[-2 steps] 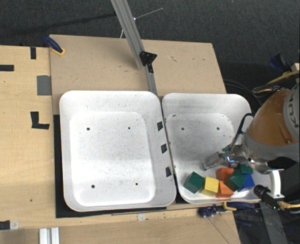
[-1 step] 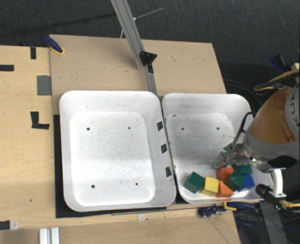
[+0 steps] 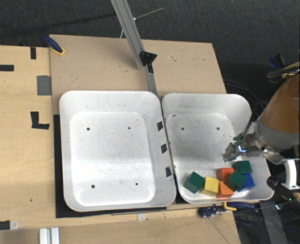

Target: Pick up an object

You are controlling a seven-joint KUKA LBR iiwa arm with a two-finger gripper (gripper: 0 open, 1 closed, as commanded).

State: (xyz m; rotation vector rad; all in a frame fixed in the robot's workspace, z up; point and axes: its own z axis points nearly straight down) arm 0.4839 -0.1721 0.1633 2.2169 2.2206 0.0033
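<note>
Right bin [image 3: 200,103]: blocks [image 3: 218,181] below gripper [image 3: 234,152].

**Hidden and cut-off parts**

Arm [image 3: 284,113] cut off by the right edge of the frame, upper links out of sight. Gripper [image 3: 237,150] small and blurred at the right-hand bin's [image 3: 200,105] right rim; state of its grasp not readable. Blocks [image 3: 221,179] heaped at lower right, overlapping; blue block [image 3: 248,181] mostly covered by a green block [image 3: 242,166]. Counter [image 3: 18,136] cropped at the left and bottom edges. Metal pole [image 3: 129,27] cut by the top edge. Small blue item [image 3: 210,211] below the bin too small to identify.
</note>
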